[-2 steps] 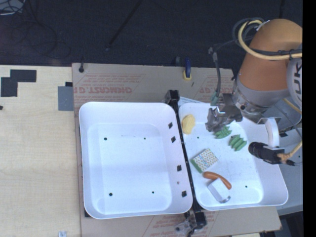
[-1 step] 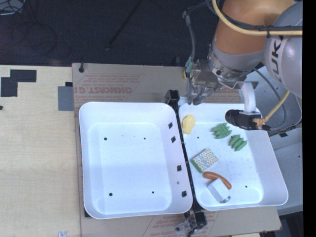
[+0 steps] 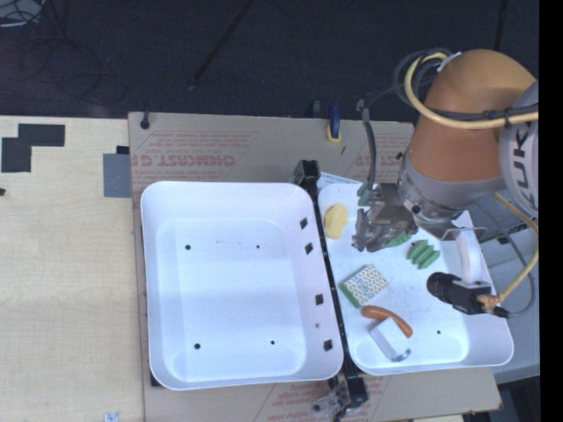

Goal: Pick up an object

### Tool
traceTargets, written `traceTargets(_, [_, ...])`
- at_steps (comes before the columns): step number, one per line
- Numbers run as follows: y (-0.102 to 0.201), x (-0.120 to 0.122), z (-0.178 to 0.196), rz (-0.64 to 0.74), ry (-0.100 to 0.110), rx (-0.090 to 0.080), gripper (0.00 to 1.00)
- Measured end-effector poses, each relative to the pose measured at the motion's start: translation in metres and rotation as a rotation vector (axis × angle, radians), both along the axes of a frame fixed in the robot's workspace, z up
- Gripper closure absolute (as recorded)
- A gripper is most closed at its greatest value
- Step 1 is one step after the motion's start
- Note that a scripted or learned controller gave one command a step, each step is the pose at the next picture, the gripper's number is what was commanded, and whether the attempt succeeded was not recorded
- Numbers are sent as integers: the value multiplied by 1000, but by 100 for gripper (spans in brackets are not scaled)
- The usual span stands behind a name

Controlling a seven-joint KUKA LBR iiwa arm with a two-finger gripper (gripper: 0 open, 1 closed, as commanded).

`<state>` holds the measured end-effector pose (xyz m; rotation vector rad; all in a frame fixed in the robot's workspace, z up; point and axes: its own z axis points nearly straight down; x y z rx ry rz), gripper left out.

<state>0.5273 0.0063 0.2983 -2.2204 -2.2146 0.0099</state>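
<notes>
The gripper (image 3: 380,229) hangs low near the right bin's (image 3: 493,352) far edge, a yellow piece (image 3: 335,221) just left of it

My jaws (image 3: 380,229) hang low in the right bin (image 3: 493,352), just beside a yellow thing (image 3: 335,221). Near me lie green pods (image 3: 423,253), a checked block (image 3: 365,284) and an orange carrot (image 3: 388,318).
</notes>
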Motion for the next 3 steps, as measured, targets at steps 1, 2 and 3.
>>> traceTargets(1, [41, 29, 19, 4, -7, 0, 100])
traceTargets(2, [87, 37, 10, 2, -5, -1, 100])
traceTargets(3, [51, 1, -27, 1, -1, 0, 100])
